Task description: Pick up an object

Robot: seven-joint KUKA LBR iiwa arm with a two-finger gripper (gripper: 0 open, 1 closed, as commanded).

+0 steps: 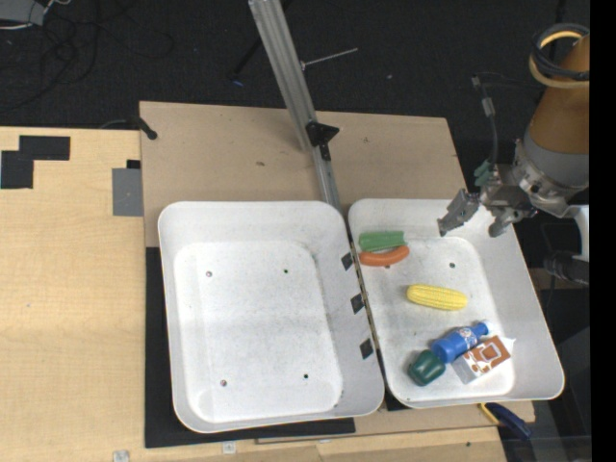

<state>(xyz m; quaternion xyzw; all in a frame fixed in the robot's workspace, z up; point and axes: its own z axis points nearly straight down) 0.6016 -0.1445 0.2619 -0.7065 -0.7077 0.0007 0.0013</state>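
The right bin (539, 325) holds several objects. A green and orange toy (382, 247) lies near its far left corner. A yellow corn cob (437, 297) rests in the middle. Toward the front sit a blue bottle (460, 341), a dark green round piece (424, 367) and a small orange-and-white carton (484, 358). My gripper (478, 214) hangs above the bin's far right edge, its two fingers spread open with nothing between them. It is well apart from every object.
The left bin (252, 316) lies beside the right one, with black clips (357, 301) along the shared rim. A slanted metal rail (294, 85) rises behind the bins. The arm's orange band (563, 61) is at the upper right.
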